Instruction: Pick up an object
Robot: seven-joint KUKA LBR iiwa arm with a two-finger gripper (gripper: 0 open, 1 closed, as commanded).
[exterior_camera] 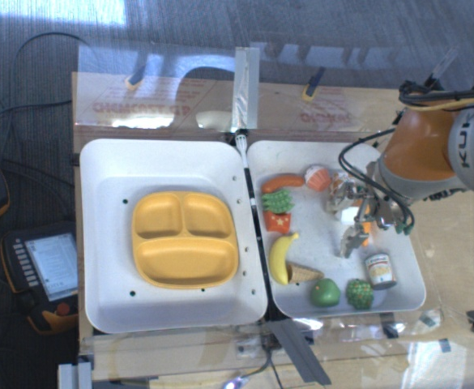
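- Fingers of my gripper (352, 227) hang low in the right white bin (407, 294); I cannot tell if they are spread or pressed together.
- Just below them stands a small tin can with a white label (379, 269).
- Near it sit a bumpy green broccoli toy (360, 293) and a round green apple (326, 292).
- Farther left lie a yellow banana (279, 258) and a red strawberry (278, 213).
- Left white bin (107, 168) holds a yellow plastic tray with three sections (185, 238).

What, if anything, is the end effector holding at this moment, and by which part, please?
It cannot be told. The end effector hangs low in the right bin, above the can, too cluttered to show a hold.
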